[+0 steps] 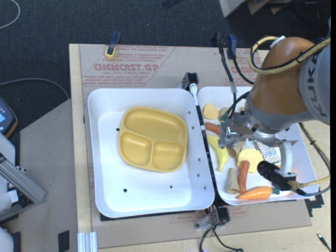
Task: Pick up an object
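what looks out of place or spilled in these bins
Nothing looks spilled or damaged. The yellow divided plate lies flat in the left bin, and the toy food, including a carrot, stays piled inside the right bin.

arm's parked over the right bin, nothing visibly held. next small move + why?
Probably a short straight descent. The claw sits above the yellow banana-like piece in the right bin, where the toy food is crowded together. The left bin holds a yellow divided plate, away from the arm.
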You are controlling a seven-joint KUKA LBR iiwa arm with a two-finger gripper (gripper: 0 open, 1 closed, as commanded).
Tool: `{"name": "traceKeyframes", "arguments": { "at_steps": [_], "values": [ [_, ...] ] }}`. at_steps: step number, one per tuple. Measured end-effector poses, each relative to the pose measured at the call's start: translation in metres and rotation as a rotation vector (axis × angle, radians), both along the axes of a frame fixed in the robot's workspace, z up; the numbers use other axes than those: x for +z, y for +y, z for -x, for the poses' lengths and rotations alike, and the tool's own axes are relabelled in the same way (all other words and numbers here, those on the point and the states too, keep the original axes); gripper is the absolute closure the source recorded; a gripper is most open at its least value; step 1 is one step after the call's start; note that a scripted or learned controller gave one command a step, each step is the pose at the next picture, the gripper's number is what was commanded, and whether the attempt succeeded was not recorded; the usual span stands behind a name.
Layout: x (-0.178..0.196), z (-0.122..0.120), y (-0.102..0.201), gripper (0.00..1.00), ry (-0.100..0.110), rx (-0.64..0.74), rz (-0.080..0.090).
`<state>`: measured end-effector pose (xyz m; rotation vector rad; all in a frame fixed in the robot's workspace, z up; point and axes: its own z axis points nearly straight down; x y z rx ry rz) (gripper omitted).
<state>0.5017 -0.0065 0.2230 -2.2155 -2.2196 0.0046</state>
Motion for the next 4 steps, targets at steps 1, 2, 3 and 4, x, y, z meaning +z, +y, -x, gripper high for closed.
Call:
{"name": "traceKeyframes", "arguments": {
  "at_steps": [1,2,3,4],
  "values": [
    [0.007,0.012,0.002,1.00,-0.002,-0.002,0.000],
    [0.003,0.016,-0.002,1.00,-0.002,-0.003,0.001],
    [0.001,-0.004,-0.003,1.00,-0.008,-0.001,0.002],
    [-0.008,0.007,-0.008,1.00,-0.002,-0.003,0.001]
  ]
}}
